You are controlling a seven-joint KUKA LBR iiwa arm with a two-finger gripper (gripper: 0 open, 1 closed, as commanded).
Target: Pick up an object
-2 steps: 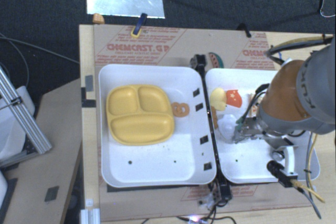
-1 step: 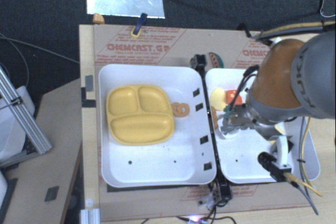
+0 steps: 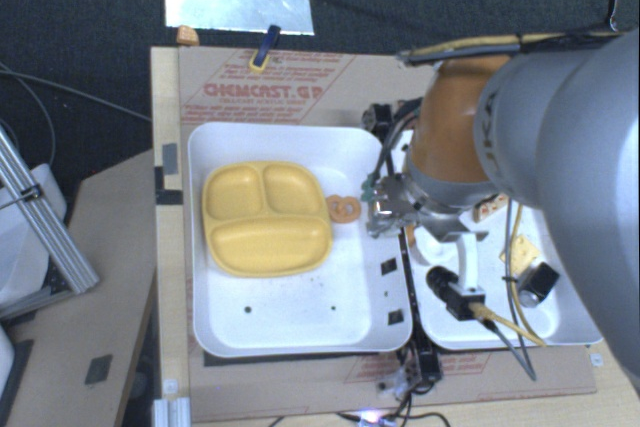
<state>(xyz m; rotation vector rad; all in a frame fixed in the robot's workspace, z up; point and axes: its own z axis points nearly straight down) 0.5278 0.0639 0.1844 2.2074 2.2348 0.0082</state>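
A yellow three-compartment plastic plate [image 3: 267,218] lies in the left white bin [image 3: 250,330], a small round tan pretzel-like ring [image 3: 343,208] just right of it; the hand's [image 3: 385,210] state I cannot tell.

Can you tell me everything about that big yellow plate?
The yellow plate looks like smooth plastic, a rounded rectangle with three sunken sections: two small ones at the far side and one long one nearer the camera. It lies flat, right side up, in the left white bin, toward its far left. All sections look bare. A small tan ring sits just beside its right edge.
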